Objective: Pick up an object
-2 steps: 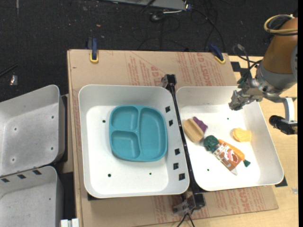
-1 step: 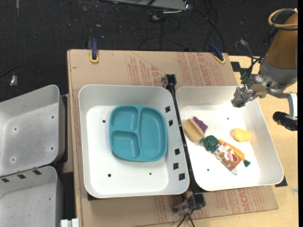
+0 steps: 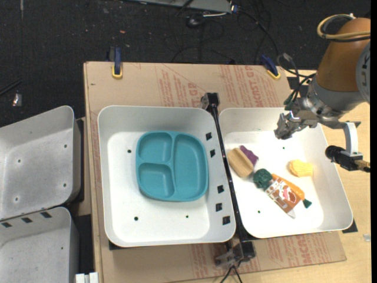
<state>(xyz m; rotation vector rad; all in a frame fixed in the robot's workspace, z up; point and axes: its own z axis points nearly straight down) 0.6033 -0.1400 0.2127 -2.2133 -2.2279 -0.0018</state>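
Camera view: tool, grip state unreadable, hangs over the right bin, apart from the bread and pouch.

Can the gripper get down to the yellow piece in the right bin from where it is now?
Probably yes. The gripper hangs over the right bin's far side, and the yellow piece lies apart from the other items with bare floor around it and nothing over it.

A robotics lab: clamped cardboard bench, loose cables.
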